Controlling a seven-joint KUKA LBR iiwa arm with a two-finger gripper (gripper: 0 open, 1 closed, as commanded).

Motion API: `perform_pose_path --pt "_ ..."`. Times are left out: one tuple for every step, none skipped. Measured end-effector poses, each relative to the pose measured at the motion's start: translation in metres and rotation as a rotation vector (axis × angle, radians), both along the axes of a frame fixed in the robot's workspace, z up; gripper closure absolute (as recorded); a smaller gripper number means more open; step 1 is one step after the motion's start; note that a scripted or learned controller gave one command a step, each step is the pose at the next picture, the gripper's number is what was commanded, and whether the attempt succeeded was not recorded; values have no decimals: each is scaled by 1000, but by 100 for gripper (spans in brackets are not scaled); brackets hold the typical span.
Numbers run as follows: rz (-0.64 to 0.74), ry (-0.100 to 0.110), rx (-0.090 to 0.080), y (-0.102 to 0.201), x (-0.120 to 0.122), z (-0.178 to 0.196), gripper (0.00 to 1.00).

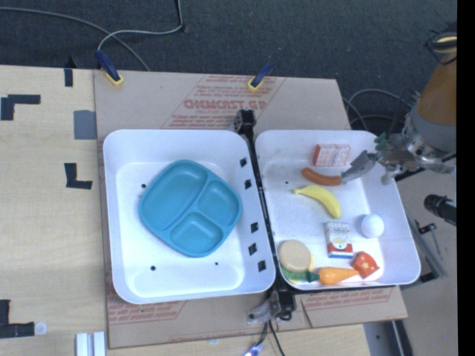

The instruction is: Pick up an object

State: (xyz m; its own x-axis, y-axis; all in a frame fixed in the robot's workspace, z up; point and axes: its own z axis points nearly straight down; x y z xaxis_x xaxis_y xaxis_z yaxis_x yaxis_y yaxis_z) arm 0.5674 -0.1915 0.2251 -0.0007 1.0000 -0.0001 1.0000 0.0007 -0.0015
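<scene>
Sausage lay in the right bin, just left of the pincer, whose grey finger slanted down toward its end; whether the pincer was open or closed could not be told, and nothing showed in its grip. Below the pincer lay a banana and an egg. A pink box sat to its upper left. Far left, a blue plate filled the other bin.

R bin centre-left free; toys ring it. Plate prob fills L bin.
</scene>
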Motion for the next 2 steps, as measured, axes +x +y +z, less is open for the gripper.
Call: perform_pose_path --pt "2 -2 0 13 32 -130 0" --pt "1 -2 0 47 102 -139 0"
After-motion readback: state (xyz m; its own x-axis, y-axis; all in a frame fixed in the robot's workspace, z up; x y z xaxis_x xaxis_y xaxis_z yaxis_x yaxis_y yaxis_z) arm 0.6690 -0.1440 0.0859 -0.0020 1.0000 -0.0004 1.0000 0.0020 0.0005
